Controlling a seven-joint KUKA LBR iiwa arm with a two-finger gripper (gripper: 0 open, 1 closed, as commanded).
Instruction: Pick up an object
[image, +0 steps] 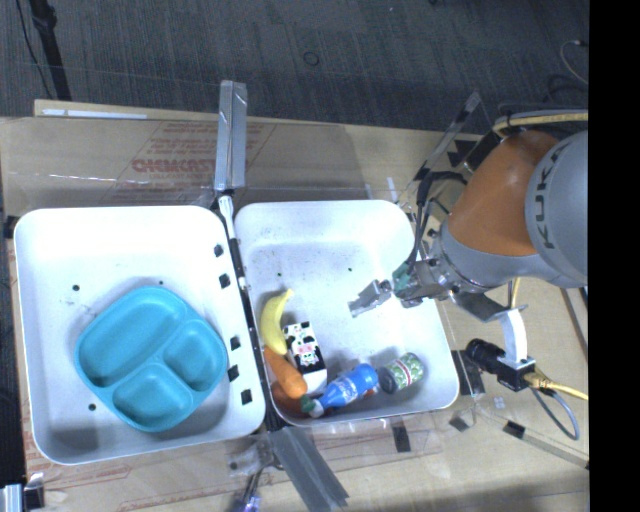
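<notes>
Two white bins sit side by side on the tabletop (90, 135), and I start with the broadest things. My arm (520, 210), grey with its orange band, comes in from the right and hangs over the right bin (330, 225). The left bin (60, 250) holds a blue divided plate (150, 357), lying flat toward its near side. My jaws (372, 296) hover over the right part of the right bin, above bare white floor, with nothing between them; whether they stand apart or together I cannot tell from this angle. What I could pick lies in a cluster along the near-left corner of the right bin, apart from my jaws. A blue bottle (345, 389) lies on its side by the near wall, with a small green can (403, 372) just beside it to the right. A yellow banana (274, 318) curves along the left wall. An orange carrot (286, 379) lies just below it, touching a small black-and-white carton (303, 350).
</notes>
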